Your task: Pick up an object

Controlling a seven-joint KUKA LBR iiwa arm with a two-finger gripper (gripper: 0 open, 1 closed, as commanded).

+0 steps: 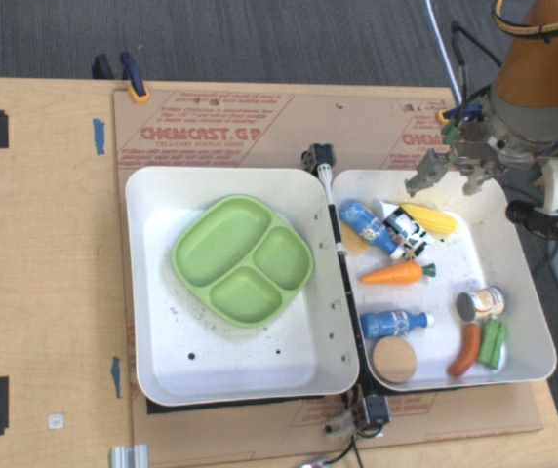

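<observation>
My gripper (450, 175) hangs above the far edge of the right bin (528, 291), open, with nothing between its fingers. Just below it lie a yellow corn cob (433, 220), a black-and-white toy (405, 232) and a blue bottle (365, 223). An orange carrot (394, 274) lies in the middle of the bin. Nearer the front are a second blue bottle (394, 322), a round tan disc (394, 358), a small jar (482, 303), a red sausage (464, 348) and a green piece (494, 344).
The left bin (152, 291) holds a green divided plate (243, 259). A black clamp (317, 155) sits at the far end of the wall between the bins, another (372, 412) at the near end. Cardboard (211, 125) lies under both bins.
</observation>
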